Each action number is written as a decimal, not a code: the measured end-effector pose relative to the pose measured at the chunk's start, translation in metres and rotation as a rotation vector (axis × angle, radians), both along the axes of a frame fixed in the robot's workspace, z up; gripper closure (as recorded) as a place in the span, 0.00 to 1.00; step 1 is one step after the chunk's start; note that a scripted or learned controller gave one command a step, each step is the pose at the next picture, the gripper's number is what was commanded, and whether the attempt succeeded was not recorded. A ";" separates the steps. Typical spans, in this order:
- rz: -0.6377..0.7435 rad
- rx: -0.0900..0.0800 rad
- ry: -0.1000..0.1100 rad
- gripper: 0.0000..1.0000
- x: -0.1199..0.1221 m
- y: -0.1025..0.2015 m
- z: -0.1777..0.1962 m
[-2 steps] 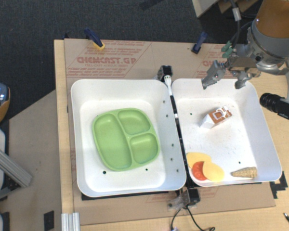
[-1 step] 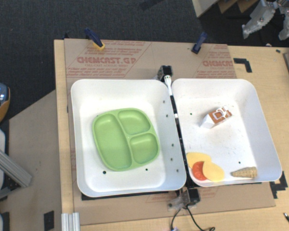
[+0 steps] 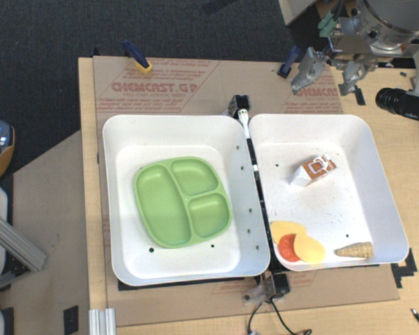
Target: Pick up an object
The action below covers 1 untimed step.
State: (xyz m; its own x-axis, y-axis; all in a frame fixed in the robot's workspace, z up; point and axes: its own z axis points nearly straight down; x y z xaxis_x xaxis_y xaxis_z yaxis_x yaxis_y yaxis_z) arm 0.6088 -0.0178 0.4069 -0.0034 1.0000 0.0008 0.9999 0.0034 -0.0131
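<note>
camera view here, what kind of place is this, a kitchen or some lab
Most likely a robotics lab bench, not a kitchen. Two shallow white bins sit clamped on a cardboard sheet, a robot arm's pincer hangs above them, and the food, like the small carton, looks like toy props.

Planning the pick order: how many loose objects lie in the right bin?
3, none seemingly hidden: a small carton near the right bin's middle, a yellow-and-red toy at its near-left corner, and a cone by its near edge.
</note>
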 end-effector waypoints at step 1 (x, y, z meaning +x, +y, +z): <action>-0.011 -0.002 0.001 0.00 -0.011 -0.073 -0.132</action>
State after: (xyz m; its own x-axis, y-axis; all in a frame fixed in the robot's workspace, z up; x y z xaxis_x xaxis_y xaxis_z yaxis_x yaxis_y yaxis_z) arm 0.5982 -0.0908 0.2752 0.0077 1.0000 -0.0008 0.9999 -0.0077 -0.0143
